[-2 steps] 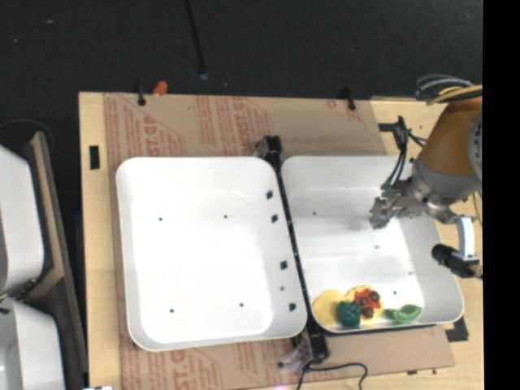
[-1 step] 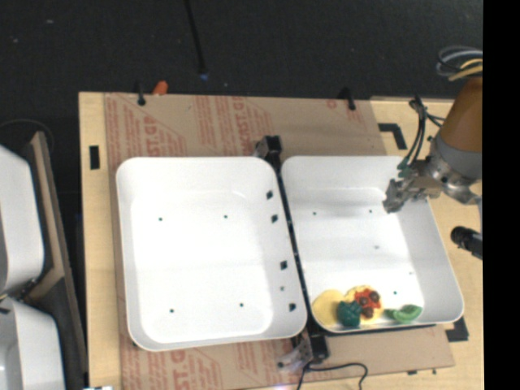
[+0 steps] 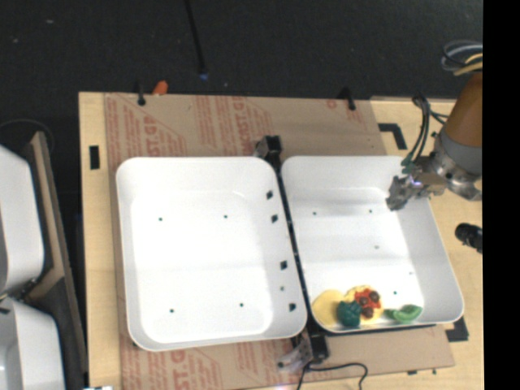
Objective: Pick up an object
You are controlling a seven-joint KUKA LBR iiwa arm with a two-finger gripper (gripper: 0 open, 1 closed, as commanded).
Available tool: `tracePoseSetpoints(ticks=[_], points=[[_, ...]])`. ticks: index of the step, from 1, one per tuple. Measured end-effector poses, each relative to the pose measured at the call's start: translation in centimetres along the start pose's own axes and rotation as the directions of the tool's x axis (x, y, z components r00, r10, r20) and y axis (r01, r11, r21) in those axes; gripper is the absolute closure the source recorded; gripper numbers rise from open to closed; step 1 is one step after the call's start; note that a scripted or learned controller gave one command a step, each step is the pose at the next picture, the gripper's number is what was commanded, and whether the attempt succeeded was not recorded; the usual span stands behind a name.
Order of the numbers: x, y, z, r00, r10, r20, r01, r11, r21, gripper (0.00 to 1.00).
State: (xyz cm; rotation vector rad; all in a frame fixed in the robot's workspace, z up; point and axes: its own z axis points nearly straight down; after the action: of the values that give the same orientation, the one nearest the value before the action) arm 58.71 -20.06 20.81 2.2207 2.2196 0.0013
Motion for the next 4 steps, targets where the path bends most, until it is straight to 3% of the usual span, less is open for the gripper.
tracePoseSetpoints(ticks=[2, 3, 4], points=[[9.7, -3.1, -0.9, 1.000, -0.003, -0.001, 0.003, 1.000, 0.002, 1.00], [15.4, -3.7, -0.6, 1.000, -0.004, -0.001, 0.004, 1.000, 0.001, 1.00], [20.5, -4.3, -2.6, 1.000, -0.004, -0.002, 0.004, 1.000, 0.000, 1.00]])
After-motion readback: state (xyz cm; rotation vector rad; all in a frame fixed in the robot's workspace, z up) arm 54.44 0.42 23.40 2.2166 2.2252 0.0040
